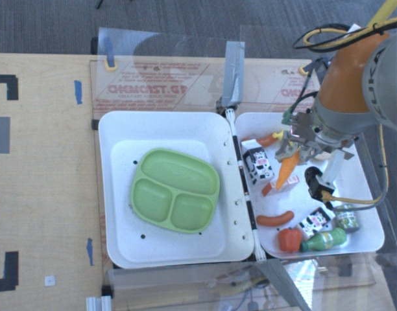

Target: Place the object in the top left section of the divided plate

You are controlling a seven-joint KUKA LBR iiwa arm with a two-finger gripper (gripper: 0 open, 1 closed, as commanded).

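The green plate (176, 190) lies in the left bin (114, 173), its three sections bare. The arm (354, 76) reaches over the right bin (373, 232), and the hand (296, 153) hangs above a carrot (286, 170), which points down just beneath it; I cannot tell if the carrot is grasped or merely under the hand. Beside the carrot stands a cow-patterned box (258, 164). Nearer the front lie a sausage (275, 219), a tomato (290, 240), a green bottle (325, 240) and a second cow-patterned box (315, 222). Both bins sit on the table (43, 173)
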